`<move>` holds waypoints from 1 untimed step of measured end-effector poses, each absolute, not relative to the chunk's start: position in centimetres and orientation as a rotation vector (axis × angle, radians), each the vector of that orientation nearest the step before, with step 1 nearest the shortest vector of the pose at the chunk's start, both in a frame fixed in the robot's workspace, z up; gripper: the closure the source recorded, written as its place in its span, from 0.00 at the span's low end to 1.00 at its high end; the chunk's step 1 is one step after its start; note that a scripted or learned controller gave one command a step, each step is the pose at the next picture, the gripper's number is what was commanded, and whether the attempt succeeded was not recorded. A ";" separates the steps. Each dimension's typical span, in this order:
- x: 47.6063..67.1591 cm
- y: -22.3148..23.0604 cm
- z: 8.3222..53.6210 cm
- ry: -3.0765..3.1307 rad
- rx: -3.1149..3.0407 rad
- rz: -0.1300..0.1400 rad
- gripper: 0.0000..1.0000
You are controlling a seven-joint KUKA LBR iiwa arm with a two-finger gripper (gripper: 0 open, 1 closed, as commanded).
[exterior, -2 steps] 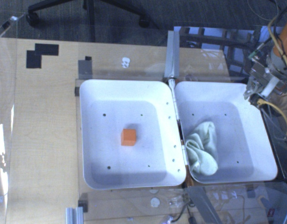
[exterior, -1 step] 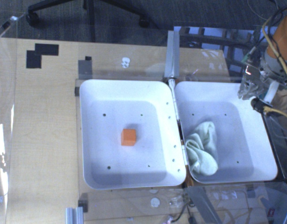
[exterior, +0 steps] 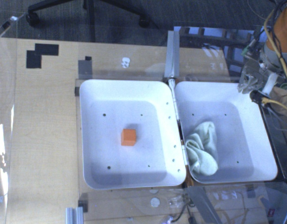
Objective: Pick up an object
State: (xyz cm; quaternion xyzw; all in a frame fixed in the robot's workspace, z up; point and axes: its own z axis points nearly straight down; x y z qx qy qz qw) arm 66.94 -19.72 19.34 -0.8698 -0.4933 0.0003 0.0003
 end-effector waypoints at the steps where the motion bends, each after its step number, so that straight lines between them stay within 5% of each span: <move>1: 64.4 -19.5 17.7 -1.860 -2.529 0.002 1.00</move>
